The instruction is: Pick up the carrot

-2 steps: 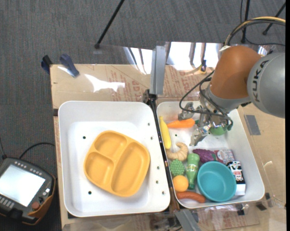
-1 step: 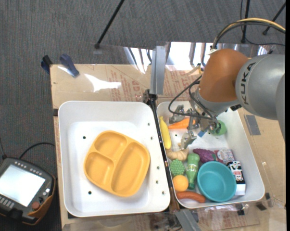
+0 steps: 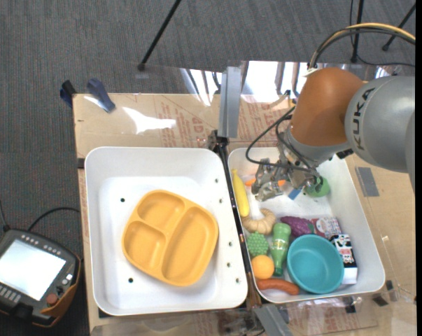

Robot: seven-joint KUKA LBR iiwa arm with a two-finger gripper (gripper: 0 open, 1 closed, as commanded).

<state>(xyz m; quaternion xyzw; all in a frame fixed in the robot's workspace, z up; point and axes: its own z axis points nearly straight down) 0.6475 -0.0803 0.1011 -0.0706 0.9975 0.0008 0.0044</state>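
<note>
Over the right bin (image 3: 361, 219) the claw (image 3: 277, 180) hangs above its far end; whether it is apart or together I cannot tell. At the near edge lies the carrot (image 3: 278, 285), beside the teal bowl (image 3: 314, 263) and an orange (image 3: 262, 266).

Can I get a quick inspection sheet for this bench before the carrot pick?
Surface: two white bins side by side; left bin holds a yellow divided tray.
Job's things: carrot lies at the right bin's near edge, beside the teal bowl.
Clutter: banana, orange, green bottle, purple packet, small carton.
Grippers: gripper low over the right bin's far end, apart from the carrot.
Cables: black cables loop at the wrist.
Surroundings: teach pendant on the floor, left.
</note>
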